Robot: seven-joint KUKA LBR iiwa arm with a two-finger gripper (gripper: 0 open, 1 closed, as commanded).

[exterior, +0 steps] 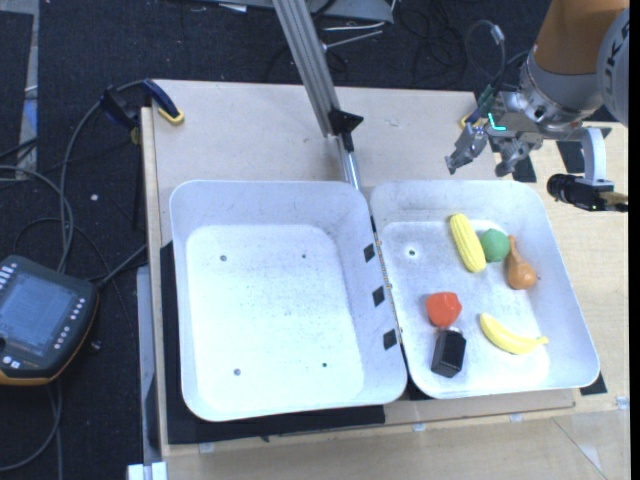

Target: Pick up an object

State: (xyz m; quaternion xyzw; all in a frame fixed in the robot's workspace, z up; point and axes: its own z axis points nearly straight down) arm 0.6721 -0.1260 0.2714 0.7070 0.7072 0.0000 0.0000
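The right bin (560, 268) holds several small toys: a yellow corn cob (466, 242), a green round piece (494, 244), a brown pear shape (519, 268), a red pepper (444, 308), a yellow banana (511, 335) and a black block (448, 353). My gripper (489, 160) hangs above the bench just beyond the right bin's far rim, up and slightly right of the corn. Its fingers are spread apart with nothing between them.
The left bin (190, 268) lies beside the right one. A slanted metal pole (312, 53) rises from the bench behind the bins. A clamp (150, 100) sits at the bench's far left corner, and a pendant (40, 316) lies off the bench to the left.
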